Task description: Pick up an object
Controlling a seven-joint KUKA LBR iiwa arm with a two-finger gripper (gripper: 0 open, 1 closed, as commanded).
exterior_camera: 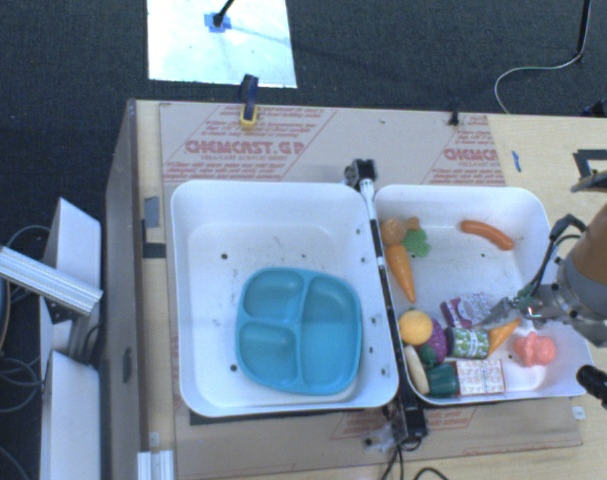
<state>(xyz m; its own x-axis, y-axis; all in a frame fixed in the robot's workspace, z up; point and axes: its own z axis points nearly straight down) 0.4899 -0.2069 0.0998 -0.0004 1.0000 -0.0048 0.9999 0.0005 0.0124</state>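
Note:
The right bin (531, 204) holds several toy foods. A long carrot (400, 270) lies by its left wall, with a small green piece (415, 240) above it and an orange sausage (486, 233) at the back. At the front are a yellow lemon (415, 326), purple grapes (439, 342), a purple packet (467, 309), a green can (470, 344), an orange wedge (502, 335), a pink toy (535, 349) and a labelled box (479, 376). My gripper (511, 312) reaches in from the right, low over the purple packet and orange wedge.
The left bin (279, 208) holds a blue divided plate (301, 330). A ridge (379, 268) separates the two bins. The grey arm (593, 280) crosses the right bin's right rim. Cardboard (283, 138) lies under the bins.

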